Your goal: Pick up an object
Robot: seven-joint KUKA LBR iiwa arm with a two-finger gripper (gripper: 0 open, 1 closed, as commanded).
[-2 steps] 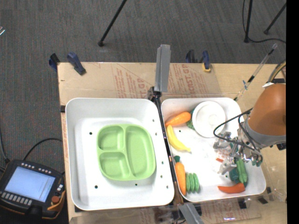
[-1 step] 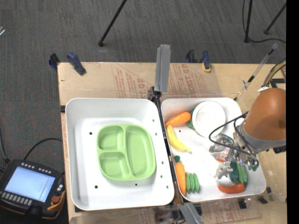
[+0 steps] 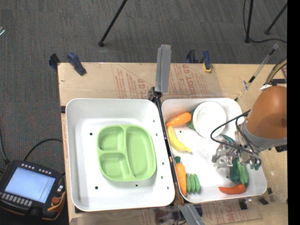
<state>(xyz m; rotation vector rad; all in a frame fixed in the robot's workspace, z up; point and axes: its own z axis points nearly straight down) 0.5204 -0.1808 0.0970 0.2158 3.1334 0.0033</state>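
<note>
A: Two bins on the bench (image 3: 117, 81); your tool (image 3: 230, 161) sits low in the right bin (image 3: 206, 198), near-right part.

B: Fingers wide or narrow?

A: You cannot tell; cables and metal clutter hide them.

B: Nearest pick?

A: Dark green vegetable (image 3: 239, 171), just beside the tool toward its near right, long axis running far to near. Red pepper (image 3: 232, 189) lies nearer still, long axis left-right. Judged: a short shift right and down reaches the green one.
</note>
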